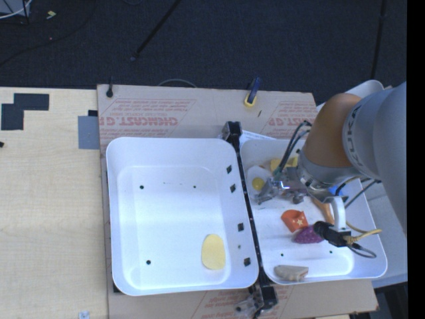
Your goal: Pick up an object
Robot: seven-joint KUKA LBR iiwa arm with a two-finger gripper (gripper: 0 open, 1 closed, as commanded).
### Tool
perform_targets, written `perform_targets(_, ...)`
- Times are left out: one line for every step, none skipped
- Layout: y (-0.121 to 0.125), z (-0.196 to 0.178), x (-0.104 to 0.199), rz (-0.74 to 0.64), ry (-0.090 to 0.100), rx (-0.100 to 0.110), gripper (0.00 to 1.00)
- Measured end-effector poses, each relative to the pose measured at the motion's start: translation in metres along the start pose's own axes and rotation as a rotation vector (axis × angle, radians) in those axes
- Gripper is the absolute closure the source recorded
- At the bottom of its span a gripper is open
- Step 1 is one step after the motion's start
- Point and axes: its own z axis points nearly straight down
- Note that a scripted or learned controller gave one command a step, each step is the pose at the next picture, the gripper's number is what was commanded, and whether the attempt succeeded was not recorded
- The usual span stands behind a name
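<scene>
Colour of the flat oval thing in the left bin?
Pale yellow; the oval object lies near the left bin's front right, clearest in the camera view.

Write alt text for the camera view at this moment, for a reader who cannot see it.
A grey arm with an orange band reaches from the right, its gripper low over the right bin, near an orange piece, a purple piece, a yellow item and a tan piece. The left bin holds a pale yellow oval.
</scene>
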Motion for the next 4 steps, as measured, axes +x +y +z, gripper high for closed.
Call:
perform_targets(-0.033, 0.003, -0.051, 0.002, 0.001, 0.002, 0.00)
perform_targets(-0.056, 0.004, 0.015, -0.005, 0.005, 0.002, 0.00)
perform_targets(-0.055, -0.007, 0.011, 0.003, 0.002, 0.001, 1.00)
perform_targets(-0.110, -0.101, 0.086, -0.009, 0.005, -0.005, 1.00)
